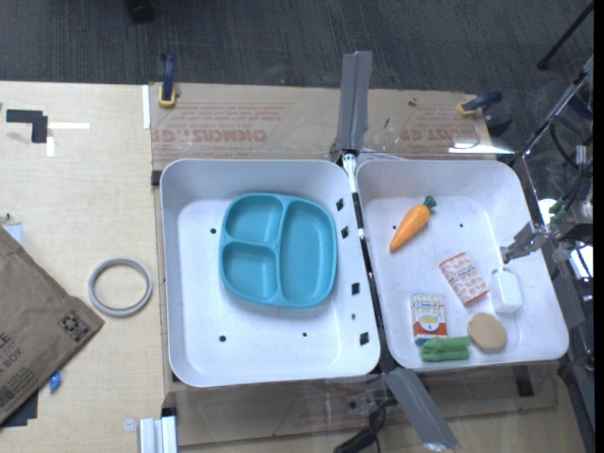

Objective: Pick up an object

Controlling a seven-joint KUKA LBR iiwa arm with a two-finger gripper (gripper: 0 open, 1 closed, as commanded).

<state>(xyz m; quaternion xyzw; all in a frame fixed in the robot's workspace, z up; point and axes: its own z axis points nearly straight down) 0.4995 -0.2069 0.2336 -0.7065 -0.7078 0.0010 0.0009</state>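
Note:
The right bin (528,206) holds several small items. An orange toy carrot (410,226) with a green top lies near its far left. A red and white packet (463,278) sits in the middle, and a white block (507,290) lies beside it at the right wall. Near the front are a small printed carton (427,315), a green toy vegetable (444,348) and a tan round disc (487,331). A teal divided plate (279,249) lies in the left bin (189,347).
A roll of tape (120,285) and a brown cardboard box (28,333) lie on the bench left of the bins. A grey divider (355,102) stands behind the bins. Cables and metal fittings (557,234) crowd the right bin's outer edge.

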